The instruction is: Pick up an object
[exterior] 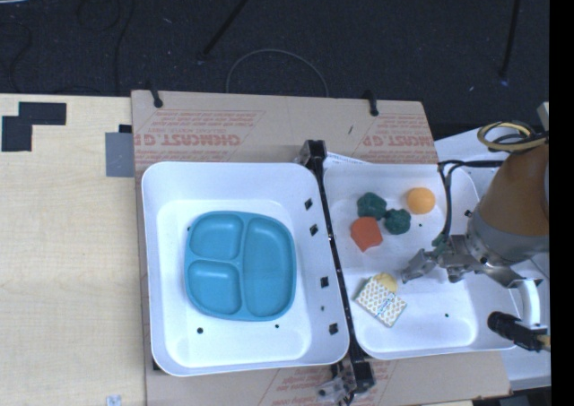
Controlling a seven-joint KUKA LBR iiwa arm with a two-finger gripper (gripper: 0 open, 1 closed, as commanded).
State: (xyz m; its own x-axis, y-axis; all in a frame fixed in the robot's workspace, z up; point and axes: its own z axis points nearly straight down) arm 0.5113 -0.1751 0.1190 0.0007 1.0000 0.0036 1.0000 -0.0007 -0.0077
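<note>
Camera view puts the tool (pixel 421 266) low in the right bin (pixel 448 328), fingers apart, gripping nothing. Its nearest target, a patterned packet (pixel 383 301), lies at seven o'clock; better to centre over it before closing.

The right bin (pixel 457 328) has bare floor along its lower edge and upper left corner. Crowding its middle: two green lumps (pixel 381 212), an orange ball (pixel 420 201), a red block (pixel 365 233), a patterned packet (pixel 382 300).
</note>
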